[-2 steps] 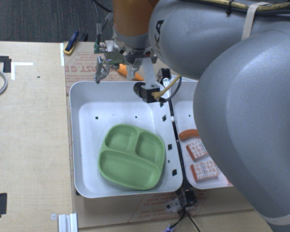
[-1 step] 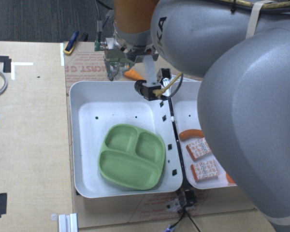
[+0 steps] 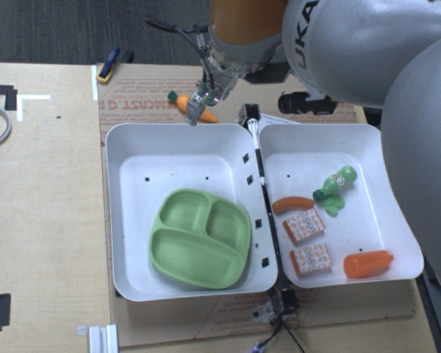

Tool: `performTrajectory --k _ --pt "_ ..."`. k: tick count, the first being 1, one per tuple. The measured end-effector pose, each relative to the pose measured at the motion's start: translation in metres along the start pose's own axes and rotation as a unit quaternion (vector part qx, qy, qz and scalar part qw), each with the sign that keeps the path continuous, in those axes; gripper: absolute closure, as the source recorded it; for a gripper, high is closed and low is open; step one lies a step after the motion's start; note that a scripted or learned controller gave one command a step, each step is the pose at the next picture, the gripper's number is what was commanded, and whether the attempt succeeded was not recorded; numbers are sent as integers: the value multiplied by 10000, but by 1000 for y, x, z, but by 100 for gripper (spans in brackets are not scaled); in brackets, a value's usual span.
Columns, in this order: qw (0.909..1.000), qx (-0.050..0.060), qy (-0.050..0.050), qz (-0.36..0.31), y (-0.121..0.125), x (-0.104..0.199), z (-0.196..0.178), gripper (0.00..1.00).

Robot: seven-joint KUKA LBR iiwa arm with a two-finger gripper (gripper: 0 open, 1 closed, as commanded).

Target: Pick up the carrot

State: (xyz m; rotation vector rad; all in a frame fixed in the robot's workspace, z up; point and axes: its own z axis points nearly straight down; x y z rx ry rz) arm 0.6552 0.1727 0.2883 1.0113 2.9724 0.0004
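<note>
1. While the grey arm with its orange band reaches in from the right, the two-finger gripper [image 3: 199, 111] sits just beyond the far rim of the left shallow white bin [image 3: 125, 197], over the cardboard, closed on the small orange carrot with a green top [image 3: 184, 103]. The carrot pokes out to the left of the fingertips, green end outermost.
2. From where I stand the hold looks off-centre, nearer one end than the middle, so I'd judge a straight, slow rise the safest way to finish; any swing could lever it loose.
3. Keep the squeeze steady. The carrot tapers and may well slide towards its thin end.
4. Mind the bin rim right below: go up first, sideways after.
5. The green divided plastic plate [image 3: 201, 238] lies in the left bin, well clear of the work.
6. The right white bin [image 3: 397, 219] holds an orange sausage-shaped piece [image 3: 292, 204] and a larger orange piece [image 3: 367, 263]; neither is in the gripper.
</note>
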Motion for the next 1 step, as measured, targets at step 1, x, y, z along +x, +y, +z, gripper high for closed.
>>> performTrajectory --k 1 --pt "9946 1 1 -1036 -80 -15 -1 100"
